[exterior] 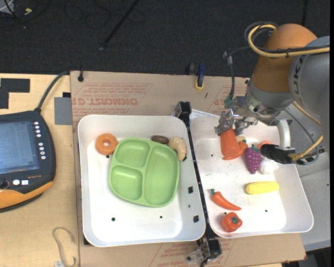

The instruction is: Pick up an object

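My gripper (228, 124) hovers over the back left part of the right bin (300, 218). Directly under it is an orange wedge-shaped toy (231, 146), whose top end reaches up to the gripper; whether it is held or resting on the bin floor is unclear. Just right of the wedge lies a purple bunch of grapes (253, 159). Further forward in the same bin are a yellow corn cob (262, 188), a red chili with a green stem (225, 200) and a red pepper (231, 222).
The left bin (92, 227) holds a green divided plate (144, 172), an orange donut (106, 143), a brown piece (160, 139) and a beige croissant (178, 147). A black divider (192, 171) separates the bins. A teach pendant (16, 154) lies on the bench at left.
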